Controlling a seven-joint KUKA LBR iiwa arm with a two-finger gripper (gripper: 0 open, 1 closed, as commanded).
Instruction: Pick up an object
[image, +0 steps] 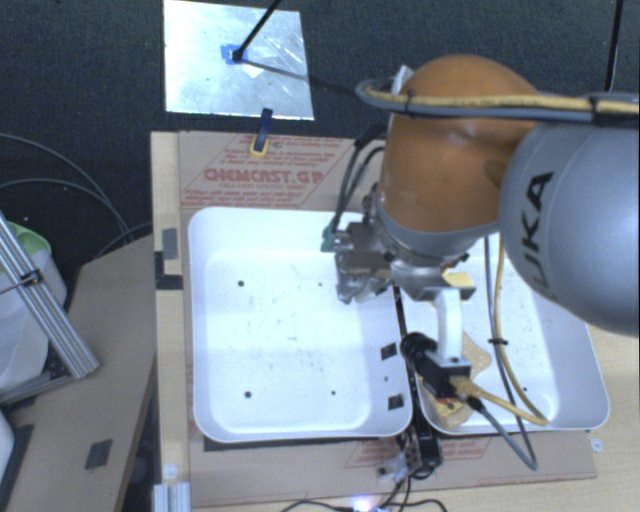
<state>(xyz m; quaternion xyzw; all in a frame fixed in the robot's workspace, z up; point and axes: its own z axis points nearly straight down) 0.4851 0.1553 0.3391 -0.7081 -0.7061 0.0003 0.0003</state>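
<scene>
The only candidate for picking that can be made out is a tan, flat-looking thing in the near left corner of the right bin, close against the wall shared with the left bin. The robot's own fittings cover much of it, so its outline and long axis cannot be read. The gripper hangs on the other side of that wall, over the far right part of the left bin, where the floor shows just small dark specks. From the gripper the tan thing therefore lies toward the near edge and to the right, across the dividing wall. Any grasp likely calls for crossing that wall first. Whether the gripper is open or closed cannot be told under the bulk of the arm.
</scene>
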